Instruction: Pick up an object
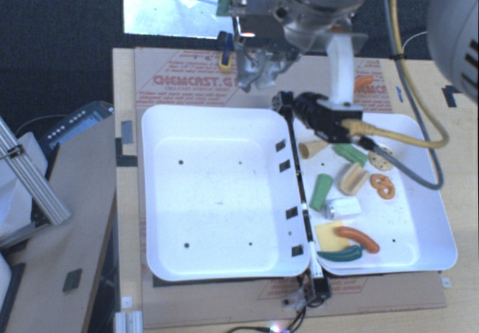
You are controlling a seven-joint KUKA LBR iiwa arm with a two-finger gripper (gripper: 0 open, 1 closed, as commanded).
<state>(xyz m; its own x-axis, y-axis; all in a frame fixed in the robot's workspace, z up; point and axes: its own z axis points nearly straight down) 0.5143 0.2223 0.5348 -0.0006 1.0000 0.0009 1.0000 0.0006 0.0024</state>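
The pincer (258, 73) hangs high above the far edge of the left bin (161, 174), over the counter's cardboard sheet (187, 78) — whether it is spread or pressed together I cannot tell. Every pickable thing lies in the right bin (430, 212): a green cylinder (322, 191), a pretzel (382, 186), a white block (344, 208), a red sausage (358, 237). A sound pick would target the green cylinder — it lies apart from its neighbours — descending straight across its narrow width.

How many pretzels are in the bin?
2. One pretzel lies near the right bin's middle right, beside a tan block. The other pretzel sits just above it, partly under a grey cable. More may hide under the arm.
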